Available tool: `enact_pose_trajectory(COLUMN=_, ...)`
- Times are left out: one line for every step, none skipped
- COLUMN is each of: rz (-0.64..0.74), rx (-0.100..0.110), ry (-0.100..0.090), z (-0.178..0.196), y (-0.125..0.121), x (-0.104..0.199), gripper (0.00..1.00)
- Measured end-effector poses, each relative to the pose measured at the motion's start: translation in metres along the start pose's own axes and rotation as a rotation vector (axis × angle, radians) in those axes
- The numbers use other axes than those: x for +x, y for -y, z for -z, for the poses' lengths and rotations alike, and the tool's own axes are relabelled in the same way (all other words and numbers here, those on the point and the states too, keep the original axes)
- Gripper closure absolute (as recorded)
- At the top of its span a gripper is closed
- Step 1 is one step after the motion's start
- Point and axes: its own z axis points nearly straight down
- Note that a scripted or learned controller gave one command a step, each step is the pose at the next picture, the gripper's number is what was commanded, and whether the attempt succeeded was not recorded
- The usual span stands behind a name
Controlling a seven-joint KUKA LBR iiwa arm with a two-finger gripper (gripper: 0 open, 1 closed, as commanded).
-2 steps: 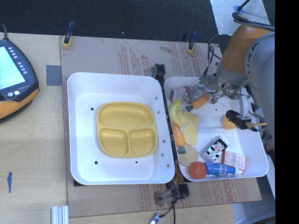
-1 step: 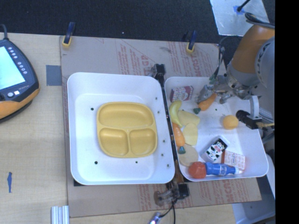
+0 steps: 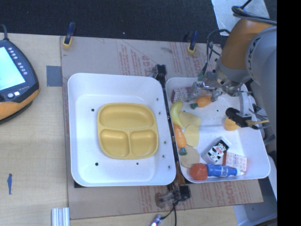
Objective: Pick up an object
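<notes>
My gripper (image 3: pixel 205 92) is low over the far left part of the right bin (image 3: pixel 256 147). A small orange toy with a green tip (image 3: pixel 203 101) lies right beneath it, touching or nearly touching. Whether the toy is gripped I cannot tell. Along the bin's left side lie a yellow banana (image 3: pixel 176 113), pale yellow slices (image 3: pixel 191 128) and an orange carrot (image 3: pixel 179 136). At the near edge are a red piece (image 3: pixel 198 171), a blue bottle (image 3: pixel 222 171), a cow-patterned box (image 3: pixel 217 150) and a white-and-orange packet (image 3: pixel 236 162).
The left bin (image 3: pixel 80 126) holds a yellow divided plate (image 3: pixel 127 129). A yellow-orange lump (image 3: pixel 230 124) sits mid right bin. A teach pendant (image 3: pixel 11 81) rests at the bench's far left. Clamps (image 3: pixel 69 34) hold the brown board's far edge.
</notes>
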Motion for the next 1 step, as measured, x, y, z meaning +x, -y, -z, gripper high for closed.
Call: enact_pose_trajectory(rz=0.001, rx=-0.001, ry=0.002, z=-0.0035, y=-0.0004, x=0.0276, gripper=0.0)
